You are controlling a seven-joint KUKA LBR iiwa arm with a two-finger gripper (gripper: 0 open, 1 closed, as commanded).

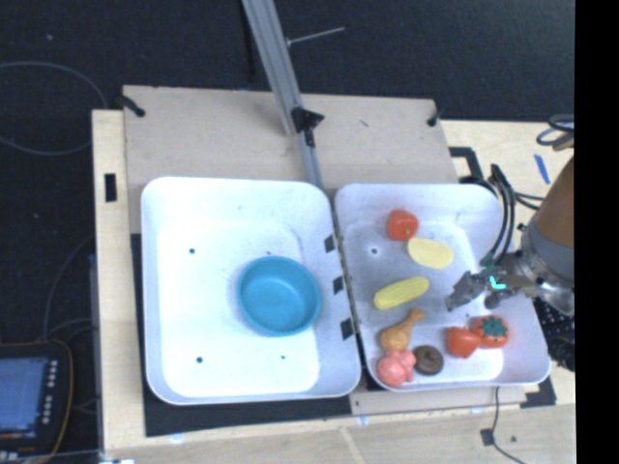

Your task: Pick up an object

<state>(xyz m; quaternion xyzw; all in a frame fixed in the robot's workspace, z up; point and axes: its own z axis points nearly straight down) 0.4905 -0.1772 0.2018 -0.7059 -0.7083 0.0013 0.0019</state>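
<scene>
My gripper (pixel 475 296) hovers over the right side of the right bin (pixel 455 199), open, with nothing between its fingers. Just below it lies a red toy with a green top (pixel 468 340). To its left is a yellow corn cob (pixel 400 292), and up-left a pale yellow oval piece (pixel 429 252) and a red tomato (pixel 401 225). A tan drumstick (pixel 399 333), a pink piece (pixel 392 368) and a brown doughnut (pixel 427 360) sit along the bin's front edge.
The left bin (pixel 184 211) holds a blue bowl (pixel 280 295) near its middle. A grey metal pole (pixel 276 61) slants up from the seam between the bins. Cables (pixel 503 206) run at the right bin's far right corner.
</scene>
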